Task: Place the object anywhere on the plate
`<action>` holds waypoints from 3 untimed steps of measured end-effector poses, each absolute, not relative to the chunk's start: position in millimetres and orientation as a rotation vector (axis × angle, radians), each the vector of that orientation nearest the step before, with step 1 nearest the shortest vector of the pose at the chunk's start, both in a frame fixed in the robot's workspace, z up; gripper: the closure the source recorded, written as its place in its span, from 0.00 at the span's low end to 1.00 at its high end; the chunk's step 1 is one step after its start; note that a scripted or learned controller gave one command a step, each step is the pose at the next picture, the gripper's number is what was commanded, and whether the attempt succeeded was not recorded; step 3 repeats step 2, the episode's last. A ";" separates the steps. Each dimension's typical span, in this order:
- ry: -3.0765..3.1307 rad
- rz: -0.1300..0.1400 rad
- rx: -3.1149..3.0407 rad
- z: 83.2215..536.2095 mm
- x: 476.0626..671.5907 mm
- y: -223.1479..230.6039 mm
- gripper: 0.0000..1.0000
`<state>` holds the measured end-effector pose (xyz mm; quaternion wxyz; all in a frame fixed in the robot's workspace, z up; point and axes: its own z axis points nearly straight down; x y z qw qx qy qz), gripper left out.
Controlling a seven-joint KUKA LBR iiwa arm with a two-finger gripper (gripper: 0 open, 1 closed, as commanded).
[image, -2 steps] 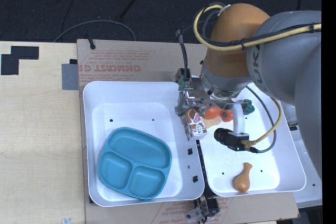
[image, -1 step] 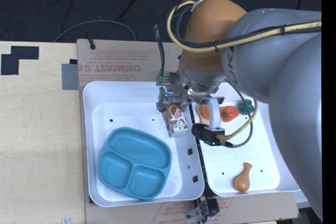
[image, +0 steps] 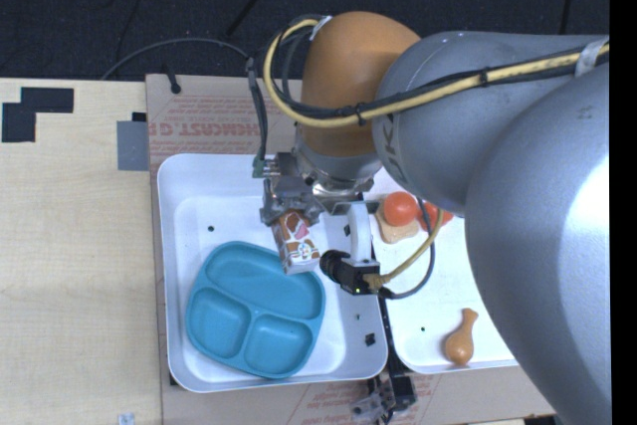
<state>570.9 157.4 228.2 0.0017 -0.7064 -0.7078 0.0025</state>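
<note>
The hand (image: 296, 232) hung over the left bin, clenched on a small printed carton (image: 298, 247) that sat just above the upper right rim of the blue plate (image: 257, 309), so shifting slightly inward before letting go looked wise.

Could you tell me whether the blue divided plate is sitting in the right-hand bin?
No, the blue plate lies in the left bin, while the right bin holds a small orange-tan gourd-shaped object.
</note>
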 end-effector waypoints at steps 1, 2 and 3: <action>-2.221 0.004 -2.218 236.2 578.7 162.0 1.00; -2.222 0.006 -2.218 235.9 578.3 161.8 0.00; -2.222 0.006 -2.218 235.9 578.3 161.8 0.00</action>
